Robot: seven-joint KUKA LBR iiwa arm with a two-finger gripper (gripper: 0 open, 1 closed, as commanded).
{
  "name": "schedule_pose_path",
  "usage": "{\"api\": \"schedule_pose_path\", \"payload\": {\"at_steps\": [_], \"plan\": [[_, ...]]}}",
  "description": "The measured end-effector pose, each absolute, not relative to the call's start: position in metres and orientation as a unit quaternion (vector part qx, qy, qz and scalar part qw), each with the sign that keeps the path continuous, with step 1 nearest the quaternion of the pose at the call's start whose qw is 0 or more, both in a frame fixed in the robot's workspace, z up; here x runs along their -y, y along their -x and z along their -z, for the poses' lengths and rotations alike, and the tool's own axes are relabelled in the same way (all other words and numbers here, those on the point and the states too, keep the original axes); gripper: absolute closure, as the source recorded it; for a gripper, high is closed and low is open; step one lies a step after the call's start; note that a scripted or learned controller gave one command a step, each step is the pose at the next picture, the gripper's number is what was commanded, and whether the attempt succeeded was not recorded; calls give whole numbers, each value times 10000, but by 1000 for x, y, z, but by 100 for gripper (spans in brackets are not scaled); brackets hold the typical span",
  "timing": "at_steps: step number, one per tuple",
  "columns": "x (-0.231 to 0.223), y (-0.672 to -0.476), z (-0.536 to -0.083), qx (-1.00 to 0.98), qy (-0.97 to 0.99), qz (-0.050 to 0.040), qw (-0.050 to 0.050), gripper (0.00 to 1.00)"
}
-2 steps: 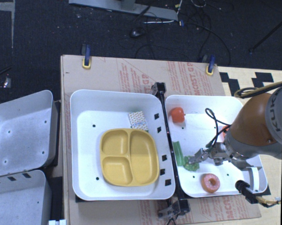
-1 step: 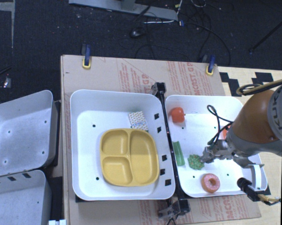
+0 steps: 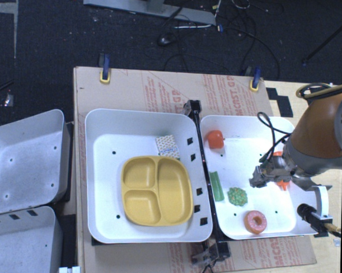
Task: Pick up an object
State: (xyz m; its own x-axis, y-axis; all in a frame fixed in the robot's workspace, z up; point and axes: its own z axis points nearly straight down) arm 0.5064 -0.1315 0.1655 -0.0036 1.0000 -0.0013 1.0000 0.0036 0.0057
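The right bin (image 3: 238, 129) holds a red-orange tomato-like object (image 3: 215, 139) at its far left, a green stick (image 3: 216, 185) along the left wall, a green broccoli piece (image 3: 237, 196) in the middle and a pink donut (image 3: 255, 222) near the front. My gripper (image 3: 259, 180) hangs low over the right part of this bin, just right of the broccoli. A small orange object (image 3: 283, 184) lies beside it, partly hidden by the wrist.
The left bin (image 3: 103, 159) carries a yellow divided plate (image 3: 157, 191) and a small patterned white packet (image 3: 167, 145) behind it. A black divider (image 3: 202, 173) runs between the bins. Cables trail from the arm over the right bin's far side.
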Motion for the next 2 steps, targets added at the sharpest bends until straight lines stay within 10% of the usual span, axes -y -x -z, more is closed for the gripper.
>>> {"api": "schedule_pose_path", "payload": {"at_steps": [2], "plan": [[141, -511, -262, -7081, -7061, -11, 26, 100]]}}
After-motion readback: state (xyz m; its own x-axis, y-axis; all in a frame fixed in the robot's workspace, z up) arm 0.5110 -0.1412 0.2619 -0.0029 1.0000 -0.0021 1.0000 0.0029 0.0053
